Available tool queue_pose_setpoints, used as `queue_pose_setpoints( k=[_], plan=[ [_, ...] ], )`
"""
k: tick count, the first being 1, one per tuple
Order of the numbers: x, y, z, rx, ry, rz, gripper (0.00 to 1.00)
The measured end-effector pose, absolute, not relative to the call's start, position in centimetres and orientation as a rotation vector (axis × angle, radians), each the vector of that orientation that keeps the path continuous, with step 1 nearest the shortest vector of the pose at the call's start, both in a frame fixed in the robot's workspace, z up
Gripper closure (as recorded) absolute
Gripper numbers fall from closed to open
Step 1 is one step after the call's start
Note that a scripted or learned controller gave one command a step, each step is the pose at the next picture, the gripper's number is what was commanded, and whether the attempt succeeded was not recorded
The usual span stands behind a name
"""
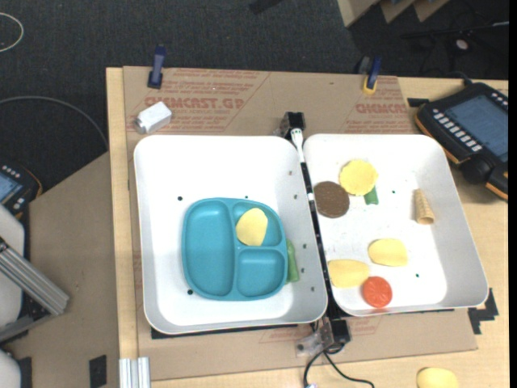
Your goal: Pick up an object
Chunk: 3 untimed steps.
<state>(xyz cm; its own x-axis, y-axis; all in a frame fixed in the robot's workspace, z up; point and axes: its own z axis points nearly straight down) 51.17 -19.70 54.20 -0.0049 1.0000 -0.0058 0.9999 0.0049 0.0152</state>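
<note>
- Two shallow white bins are seen side by side on a cardboard sheet [242,87] that covers the tabletop [501,297]
- In the left bin [153,217] a teal divided tray [214,253] is placed; a pale yellow object [252,227] is lying in its upper right compartment
- A thin green piece [292,263] is wedged just beside the tray's right edge
- In the right bin [436,168] several loose objects are spread: a brown round disc [330,200] near the left wall, touched at its upper right by a yellow round piece [358,177]
- A small green item [371,195] is tucked just below that yellow round piece
- A tan cone-like item [423,206] is lying near the right wall, well apart from the others
- A yellow lump [388,252] is resting lower in the bin, and a second yellow lump [348,272] is touching a red-orange round object [376,292] at the front
- The state of the gripper cannot be told
- A black pendant [472,128] is resting at the right of the tabletop
</note>
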Motion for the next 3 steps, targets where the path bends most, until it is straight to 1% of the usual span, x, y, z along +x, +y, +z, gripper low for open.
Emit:
queue_pose_setpoints(
  k=[1,2,3],
  plan=[
    [47.7,-22.6,45.8,2.231,2.221,-0.007,1.0],
    [50.3,-20.0,54.0,2.208,2.217,0.009,1.0],
    [47.8,-22.5,43.9,2.232,2.223,-0.007,1.0]
  ],
)
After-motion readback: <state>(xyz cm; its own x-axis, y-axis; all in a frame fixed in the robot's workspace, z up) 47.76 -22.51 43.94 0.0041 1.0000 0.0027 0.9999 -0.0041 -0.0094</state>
